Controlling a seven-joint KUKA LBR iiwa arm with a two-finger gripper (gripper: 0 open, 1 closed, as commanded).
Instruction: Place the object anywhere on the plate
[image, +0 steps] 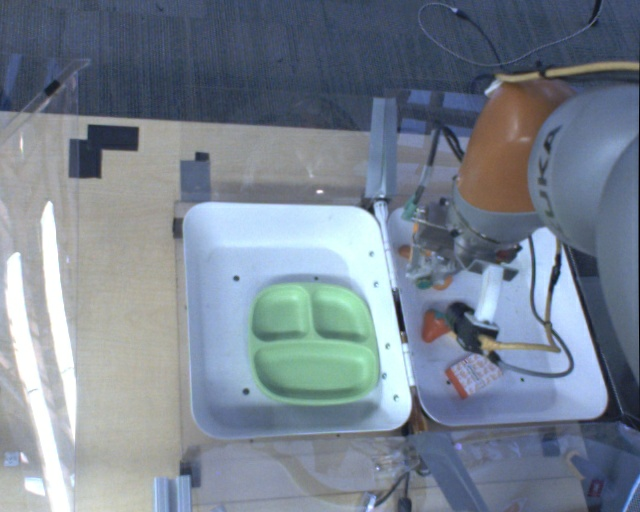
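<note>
**Over the right bin, nothing gripped that I can confirm**

Across the bench sit two white bins. My arm (560, 150) hangs over the right bin (580, 400); whether my pincer (440, 262) is spread or pressed together I cannot tell. Left bin (200, 330): a green plate (313, 340), three wells, bare. Near the right bin's left edge lie a packet (472, 374) and an orange piece (435, 325). Both look light; I'd judge the piece stiff, best pinched across its middle.
</note>
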